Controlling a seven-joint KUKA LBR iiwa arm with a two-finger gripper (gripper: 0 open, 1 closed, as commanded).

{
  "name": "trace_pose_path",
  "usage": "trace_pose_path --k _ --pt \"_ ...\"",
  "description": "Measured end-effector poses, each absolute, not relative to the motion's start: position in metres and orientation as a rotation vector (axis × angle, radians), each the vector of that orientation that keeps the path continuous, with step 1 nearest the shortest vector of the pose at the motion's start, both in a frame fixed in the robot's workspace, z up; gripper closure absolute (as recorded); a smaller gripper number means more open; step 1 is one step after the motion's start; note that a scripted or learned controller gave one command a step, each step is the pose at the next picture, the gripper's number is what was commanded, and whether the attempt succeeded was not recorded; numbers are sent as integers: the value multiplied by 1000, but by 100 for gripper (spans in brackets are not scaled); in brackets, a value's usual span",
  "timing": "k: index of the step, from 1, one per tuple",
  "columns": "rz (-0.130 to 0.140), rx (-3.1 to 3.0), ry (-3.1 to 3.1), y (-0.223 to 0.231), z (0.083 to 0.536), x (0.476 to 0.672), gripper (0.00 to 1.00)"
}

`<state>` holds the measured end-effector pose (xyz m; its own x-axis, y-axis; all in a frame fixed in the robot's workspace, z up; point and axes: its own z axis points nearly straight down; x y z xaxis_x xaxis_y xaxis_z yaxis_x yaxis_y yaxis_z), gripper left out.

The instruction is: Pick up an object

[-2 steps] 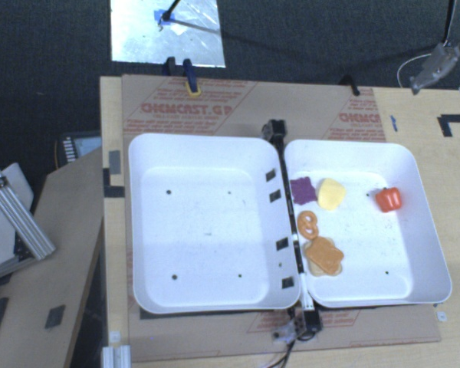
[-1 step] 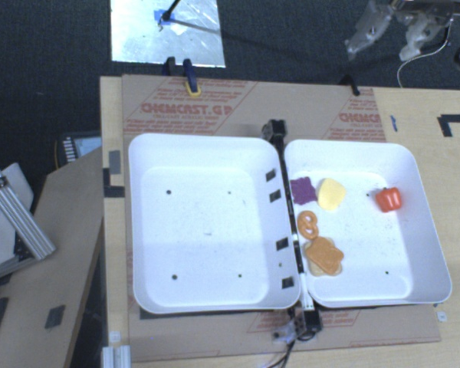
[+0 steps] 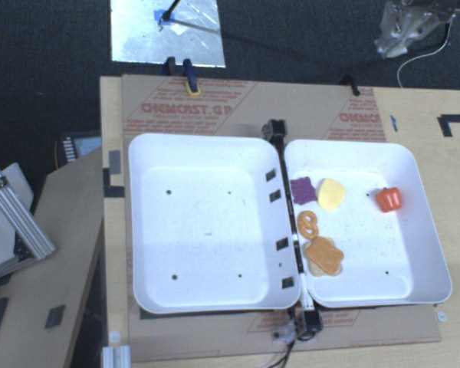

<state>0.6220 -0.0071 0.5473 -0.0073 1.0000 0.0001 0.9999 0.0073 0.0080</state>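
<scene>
The right bin (image 3: 425, 240) holds five small things, all likely light toy food. A purple piece (image 3: 303, 190) lies close to the divider between the two bins, with a pale yellow lump (image 3: 331, 194) just beside it. Below them are an orange pretzel-shaped ring (image 3: 308, 223) and, touching or nearly touching it, a tan-orange bread-like piece (image 3: 323, 256). A red pepper-like piece (image 3: 389, 198) sits well apart, toward the bin's far right. The pincer (image 3: 402, 29) hangs at the upper right, above the dark floor beyond the tabletop (image 3: 245, 102) and well away from both bins; it is too blurred to tell how its fingers stand, and nothing can be seen in it. The red piece looks the easiest pick: it stands alone, appears rounded and stiff, probably smooth plastic that could slip, so closing across its widest middle seems best. The yellow lump looks similarly firm but is crowded by the purple piece. The ring and bread piece look flat and low, and harder to pinch cleanly.
</scene>
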Motion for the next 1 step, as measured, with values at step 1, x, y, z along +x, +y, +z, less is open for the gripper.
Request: trace_pose_path --k 1 --pt "4 2208 2237 78 534 590 100"
